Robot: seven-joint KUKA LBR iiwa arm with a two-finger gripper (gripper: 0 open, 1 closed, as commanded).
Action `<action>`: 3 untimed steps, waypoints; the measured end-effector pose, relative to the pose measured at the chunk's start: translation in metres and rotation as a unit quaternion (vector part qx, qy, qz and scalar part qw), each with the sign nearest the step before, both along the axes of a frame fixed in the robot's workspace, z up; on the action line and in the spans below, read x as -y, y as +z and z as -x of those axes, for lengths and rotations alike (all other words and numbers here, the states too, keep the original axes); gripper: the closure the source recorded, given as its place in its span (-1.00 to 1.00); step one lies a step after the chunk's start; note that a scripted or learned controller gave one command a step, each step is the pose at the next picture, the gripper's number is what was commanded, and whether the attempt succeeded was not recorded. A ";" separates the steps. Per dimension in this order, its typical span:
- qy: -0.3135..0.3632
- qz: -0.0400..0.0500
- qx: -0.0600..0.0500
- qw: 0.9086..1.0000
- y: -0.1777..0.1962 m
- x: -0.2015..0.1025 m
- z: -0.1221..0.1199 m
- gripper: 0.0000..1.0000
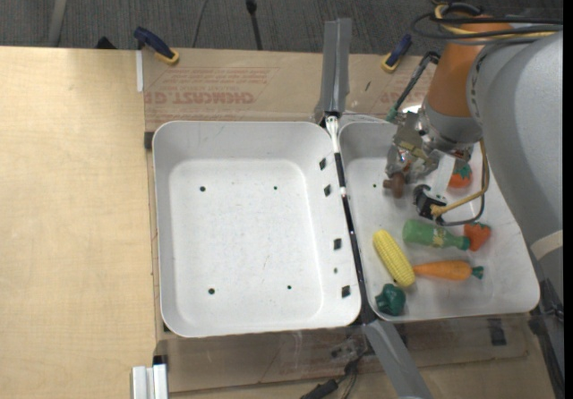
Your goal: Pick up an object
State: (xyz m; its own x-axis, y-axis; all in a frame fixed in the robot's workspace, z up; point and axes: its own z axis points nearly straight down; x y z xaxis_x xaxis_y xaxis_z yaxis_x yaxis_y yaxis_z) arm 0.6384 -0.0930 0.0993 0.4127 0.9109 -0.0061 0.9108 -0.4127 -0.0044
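My gripper hangs low over the back part of the right bin, with the arm reaching in from the right. A small brown thing sits right at the gripper's tip, and I cannot tell whether it is held. Toward the front of this bin lie a yellow corn cob, a green bottle-shaped toy, an orange carrot and a dark green toy. A red-orange toy lies beside the green one. A small orange piece rests to the right of the gripper.
The left bin stands beside the right one, with a raised divider between them. Cardboard lies behind the bins, held by clamps. The bulky grey arm covers the right bin's far right side.
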 end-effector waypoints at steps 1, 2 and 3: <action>0.086 -0.001 0.003 0.996 -0.006 0.073 0.080 1.00; -0.095 -0.001 0.003 0.996 -0.007 0.076 0.009 1.00; -0.399 0.001 0.002 0.917 -0.006 0.020 -0.016 1.00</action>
